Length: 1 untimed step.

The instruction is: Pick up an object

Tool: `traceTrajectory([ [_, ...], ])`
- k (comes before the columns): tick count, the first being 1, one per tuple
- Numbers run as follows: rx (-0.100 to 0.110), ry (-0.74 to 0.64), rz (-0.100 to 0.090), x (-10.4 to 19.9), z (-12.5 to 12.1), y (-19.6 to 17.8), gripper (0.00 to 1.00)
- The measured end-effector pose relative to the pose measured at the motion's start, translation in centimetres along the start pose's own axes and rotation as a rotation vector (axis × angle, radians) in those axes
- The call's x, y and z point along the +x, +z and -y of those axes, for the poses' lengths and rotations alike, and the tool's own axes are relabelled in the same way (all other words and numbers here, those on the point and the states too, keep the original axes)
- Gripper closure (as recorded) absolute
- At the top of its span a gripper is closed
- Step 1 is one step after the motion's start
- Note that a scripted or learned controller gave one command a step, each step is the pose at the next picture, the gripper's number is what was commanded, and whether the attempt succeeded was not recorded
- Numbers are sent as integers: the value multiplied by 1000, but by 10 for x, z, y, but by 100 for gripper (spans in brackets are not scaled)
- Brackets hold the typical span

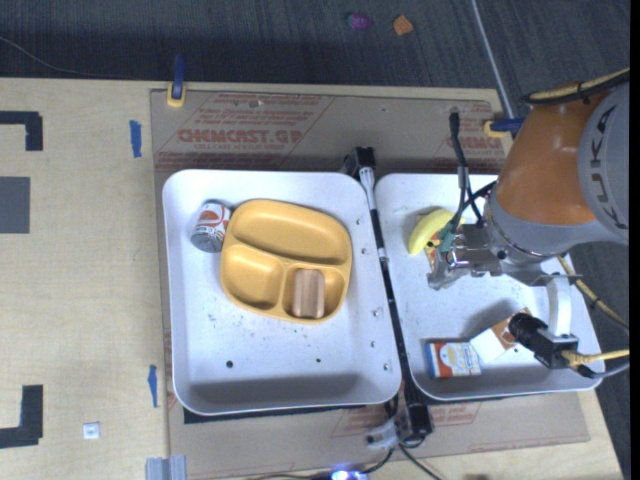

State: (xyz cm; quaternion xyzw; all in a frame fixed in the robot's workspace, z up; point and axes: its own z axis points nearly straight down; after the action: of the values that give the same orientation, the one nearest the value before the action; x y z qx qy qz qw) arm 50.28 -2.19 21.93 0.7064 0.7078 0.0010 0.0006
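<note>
Cardboard-topped bench (300, 128), two white bins. Banana (428, 228) sits in the right bin (400, 298), far-left corner, just beside the claw (440, 263); can't tell the claw's state. Looks light, smooth, curved, so I'd grab mid-body across the width.

Single fixed camera, mounted above the bench (80, 298), looking down at a slant. Both white bins fit in frame side by side: left bin (200, 368), right bin (400, 208). Middle distance. Arm (560, 178) enters from the right edge. Dark floor (250, 18) runs along the top.
</note>
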Motion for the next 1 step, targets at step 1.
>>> traceTrajectory([
  [1,0,0,0,0,0,0,0],
])
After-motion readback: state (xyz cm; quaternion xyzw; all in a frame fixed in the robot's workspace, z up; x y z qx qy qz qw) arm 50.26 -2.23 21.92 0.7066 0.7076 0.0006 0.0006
